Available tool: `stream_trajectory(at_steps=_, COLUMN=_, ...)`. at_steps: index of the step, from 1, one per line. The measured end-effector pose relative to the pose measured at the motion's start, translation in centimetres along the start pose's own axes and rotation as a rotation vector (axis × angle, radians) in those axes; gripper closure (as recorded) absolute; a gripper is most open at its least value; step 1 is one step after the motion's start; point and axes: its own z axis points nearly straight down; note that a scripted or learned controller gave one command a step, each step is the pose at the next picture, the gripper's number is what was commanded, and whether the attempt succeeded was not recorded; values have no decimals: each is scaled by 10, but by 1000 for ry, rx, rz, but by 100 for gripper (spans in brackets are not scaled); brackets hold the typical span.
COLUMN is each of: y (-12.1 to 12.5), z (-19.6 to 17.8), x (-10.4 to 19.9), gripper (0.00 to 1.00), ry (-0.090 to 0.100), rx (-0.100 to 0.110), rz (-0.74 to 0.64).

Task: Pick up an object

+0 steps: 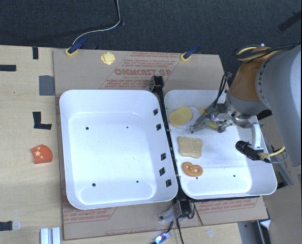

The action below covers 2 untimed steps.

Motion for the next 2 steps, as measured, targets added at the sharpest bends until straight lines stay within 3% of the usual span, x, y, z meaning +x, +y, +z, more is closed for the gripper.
stream_trajectory(at_steps=1, y=55, z=-1, x=-15, gripper=0, ry=1, rx=6, rz=0)
stream_trajectory(at_steps=2, y=51, z=-10, x=-15, gripper=100, ry=1, rx=18, rz=-1)
